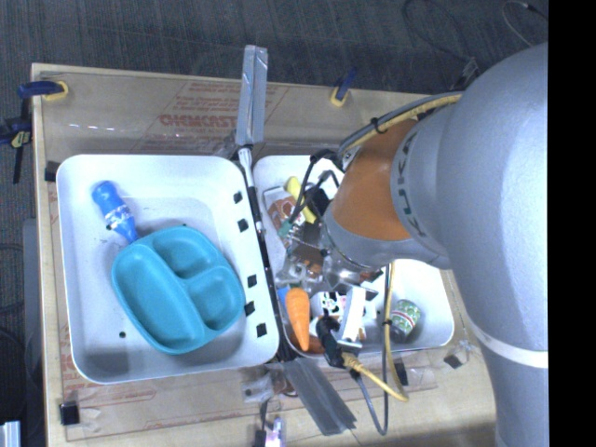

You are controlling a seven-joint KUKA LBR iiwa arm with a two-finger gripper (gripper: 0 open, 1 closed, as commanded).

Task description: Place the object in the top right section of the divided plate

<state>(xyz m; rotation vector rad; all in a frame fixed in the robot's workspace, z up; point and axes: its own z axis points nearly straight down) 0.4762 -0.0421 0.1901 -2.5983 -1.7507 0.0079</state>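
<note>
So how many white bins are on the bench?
2: left bin holds the blue plate; right bin sits under the arm, partly hidden.

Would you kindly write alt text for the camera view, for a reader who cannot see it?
A grey arm reaches into the right bin, above a carrot and clutter. In the left bin a blue divided plate lies beside a blue bottle.

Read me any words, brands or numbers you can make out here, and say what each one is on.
"KUKA": partly legible grey letters running up the arm's orange band.
Red print on the bench board behind the bins: too blurred to read.
Patterned can in the right bin: label too small to read.
</note>
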